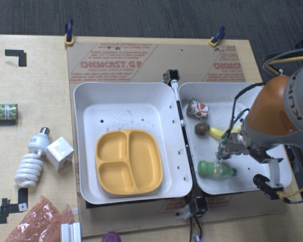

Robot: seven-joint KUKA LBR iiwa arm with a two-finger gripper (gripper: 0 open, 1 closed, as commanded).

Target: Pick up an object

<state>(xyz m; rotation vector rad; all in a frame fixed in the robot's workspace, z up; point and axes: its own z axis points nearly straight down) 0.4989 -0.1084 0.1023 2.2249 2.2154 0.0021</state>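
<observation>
From the camera view, my gripper (223, 154) hung in the right bin (272, 185), just above the green bottle (216, 169). The bottle lay near the bin's near wall, long axis running left to right. Whether my gripper was parted, I could not tell.

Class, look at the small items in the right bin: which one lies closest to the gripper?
The green bottle, lying on its side directly under the gripper. The brown ball and crumpled can sit farther off.
</observation>
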